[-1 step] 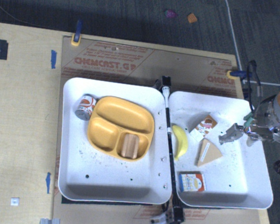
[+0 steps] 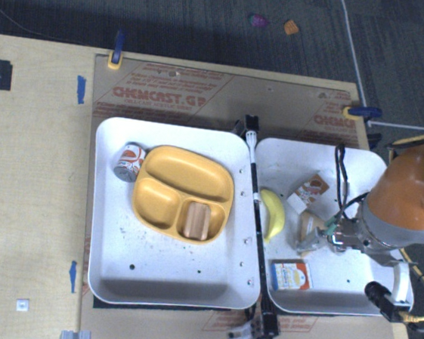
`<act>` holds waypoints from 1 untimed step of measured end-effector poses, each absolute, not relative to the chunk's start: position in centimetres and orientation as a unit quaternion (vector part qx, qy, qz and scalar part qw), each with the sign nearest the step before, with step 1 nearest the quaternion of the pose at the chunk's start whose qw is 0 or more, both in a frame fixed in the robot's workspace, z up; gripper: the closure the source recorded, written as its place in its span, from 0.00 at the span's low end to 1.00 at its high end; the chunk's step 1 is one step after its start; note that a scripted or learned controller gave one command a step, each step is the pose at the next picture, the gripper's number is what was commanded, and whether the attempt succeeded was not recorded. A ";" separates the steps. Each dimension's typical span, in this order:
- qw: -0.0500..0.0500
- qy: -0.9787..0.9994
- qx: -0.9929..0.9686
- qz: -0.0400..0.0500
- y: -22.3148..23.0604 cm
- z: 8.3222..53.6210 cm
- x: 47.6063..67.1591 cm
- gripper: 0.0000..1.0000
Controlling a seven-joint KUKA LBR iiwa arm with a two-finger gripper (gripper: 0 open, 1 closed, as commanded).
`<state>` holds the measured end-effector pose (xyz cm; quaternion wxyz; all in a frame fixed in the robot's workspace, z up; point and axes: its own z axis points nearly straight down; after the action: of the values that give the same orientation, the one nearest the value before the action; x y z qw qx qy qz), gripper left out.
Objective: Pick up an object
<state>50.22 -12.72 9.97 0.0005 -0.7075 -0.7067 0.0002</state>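
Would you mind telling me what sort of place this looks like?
Probably a robotics lab: a grey arm reaches over two white bins on a clamped board, with tape marks on the bench.

The brown board (image 2: 228,98) under the bins seemingly reads "CHEMCAST GP".

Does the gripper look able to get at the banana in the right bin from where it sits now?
Probably yes. The banana lies uncovered by the right bin's left wall, and the gripper is just right of it, with a small clear item between them.
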 end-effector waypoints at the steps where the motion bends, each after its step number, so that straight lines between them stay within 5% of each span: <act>1: -0.010 -0.706 -0.708 -0.003 -10.1 8.9 48.4 0.00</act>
<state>48.36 -10.07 8.90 -0.0104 -0.7081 -0.7060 -0.0028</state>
